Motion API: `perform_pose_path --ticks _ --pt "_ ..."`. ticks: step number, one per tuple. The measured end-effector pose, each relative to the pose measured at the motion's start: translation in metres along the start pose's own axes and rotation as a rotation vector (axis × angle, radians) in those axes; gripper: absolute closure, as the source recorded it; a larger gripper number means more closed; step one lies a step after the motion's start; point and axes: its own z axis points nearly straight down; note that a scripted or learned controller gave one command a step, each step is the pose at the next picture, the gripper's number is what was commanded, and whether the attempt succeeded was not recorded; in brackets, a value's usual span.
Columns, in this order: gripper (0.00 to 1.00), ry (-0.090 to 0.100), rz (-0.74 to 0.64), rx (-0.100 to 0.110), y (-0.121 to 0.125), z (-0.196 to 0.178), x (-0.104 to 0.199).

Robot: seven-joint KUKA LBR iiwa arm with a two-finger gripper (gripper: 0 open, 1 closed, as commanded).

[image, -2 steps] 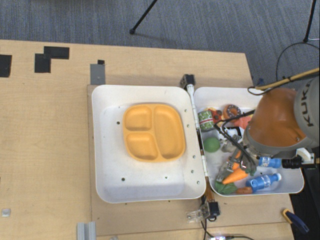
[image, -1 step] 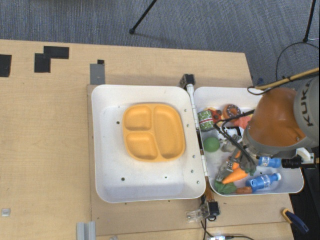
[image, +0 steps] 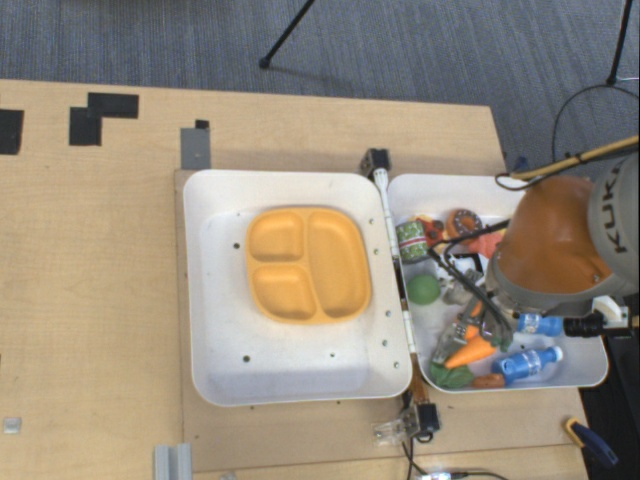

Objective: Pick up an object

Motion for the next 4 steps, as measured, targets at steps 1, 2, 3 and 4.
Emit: perform_pose_path --ticks 1,2,3,4 --pt "0.00 0.000 0.000 0.000 0.0000 0.0000 0.0000" --pt "0.00 0.000 0.000 0.000 0.0000 0.0000 0.0000" --pt "0.00 0.002 0.244 -0.002 0.0007 0.0001 0.0077" --pt "0.00 0.002 0.245 -0.002 0.0007 0.0001 0.0077"
